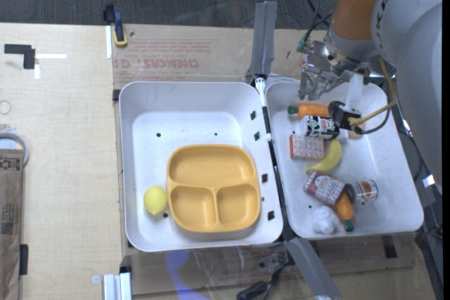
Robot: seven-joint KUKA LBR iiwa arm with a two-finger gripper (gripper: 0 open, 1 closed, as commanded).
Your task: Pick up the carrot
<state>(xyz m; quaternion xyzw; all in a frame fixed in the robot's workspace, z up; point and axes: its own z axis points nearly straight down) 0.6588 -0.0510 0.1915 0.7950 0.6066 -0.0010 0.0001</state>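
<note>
The carrot [313, 109] lies at the far end of the right bin [394, 221], just past a small black-and-white toy [320, 126]. The hand [314, 89] hangs right above the carrot's far side, and I cannot tell if it is open. A banana [326, 158] lies nearer than the carrot.

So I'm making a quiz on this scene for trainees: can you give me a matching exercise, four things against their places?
Things:
1. lemon
2. yellow divided tray
3. banana
4. gripper

Places:
A. middle of the right bin
B. far end of the right bin
C. left bin, beside the tray's left edge
D. centre of the left bin

Pairs: 1-C, 2-D, 3-A, 4-B
</note>
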